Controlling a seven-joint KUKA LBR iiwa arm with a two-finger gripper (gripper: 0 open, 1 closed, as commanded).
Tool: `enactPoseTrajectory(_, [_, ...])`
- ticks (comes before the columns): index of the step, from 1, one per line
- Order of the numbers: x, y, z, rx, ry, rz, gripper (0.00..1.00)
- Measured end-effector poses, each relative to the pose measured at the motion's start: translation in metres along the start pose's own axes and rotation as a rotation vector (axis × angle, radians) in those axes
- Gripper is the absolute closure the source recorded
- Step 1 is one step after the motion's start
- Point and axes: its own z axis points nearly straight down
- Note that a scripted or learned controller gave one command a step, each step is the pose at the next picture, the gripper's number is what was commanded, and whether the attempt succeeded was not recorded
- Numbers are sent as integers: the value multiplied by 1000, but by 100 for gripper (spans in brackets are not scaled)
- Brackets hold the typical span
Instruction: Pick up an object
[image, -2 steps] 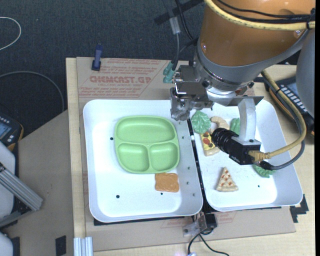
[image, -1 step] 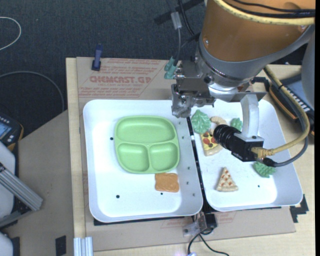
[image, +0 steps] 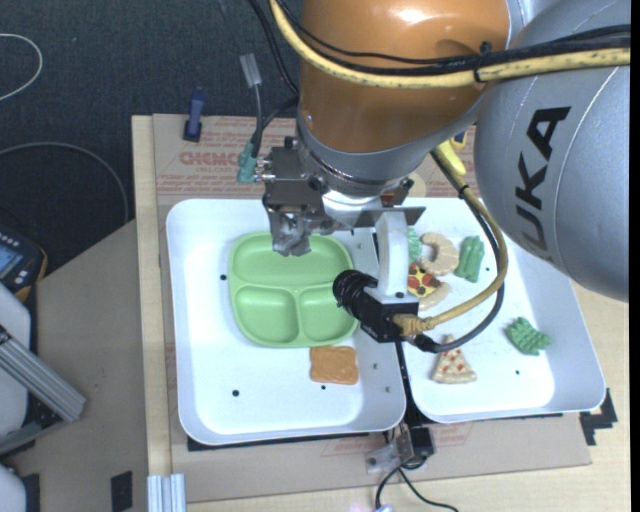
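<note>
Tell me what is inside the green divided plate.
The green divided plate shows bare front compartments. The gripper hangs over its back compartment, hiding part of it, so what lies there cannot be told.

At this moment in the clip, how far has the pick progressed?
Nothing looks picked yet. The claw is low over the top compartment of the green divided plastic tray in the left white bin. The tan toast piece lies beside the tray, and the toy pizza slice and green leafy toy lie in the right bin. Grasping and lifting remain.
</note>
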Motion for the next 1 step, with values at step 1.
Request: enactPoseTrajectory(1, [-8, -8, -30, -12, 4, 5, 100])
